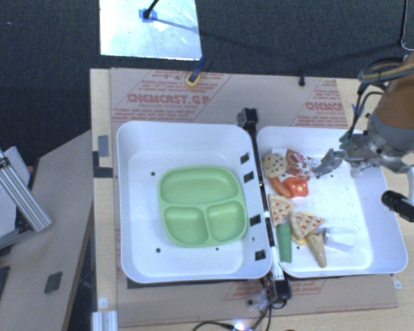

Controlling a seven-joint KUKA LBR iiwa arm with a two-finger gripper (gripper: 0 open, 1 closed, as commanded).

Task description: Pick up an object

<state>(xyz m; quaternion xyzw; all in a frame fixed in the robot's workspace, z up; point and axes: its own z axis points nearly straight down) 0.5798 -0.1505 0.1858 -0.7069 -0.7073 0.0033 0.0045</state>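
My gripper (345, 163) hung with its fingers apart over the right bin (372, 254), holding nothing. The toy food lay near its left wall, a red tomato (297, 185) closest.

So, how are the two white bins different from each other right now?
The left bin holds one thing, a green divided tray; the right bin holds several small toy foods. The tray lies near the middle of the left bin, while the foods crowd the right bin's left side. The hand hangs over the right bin, not the left one. Both are shallow, white and side by side.
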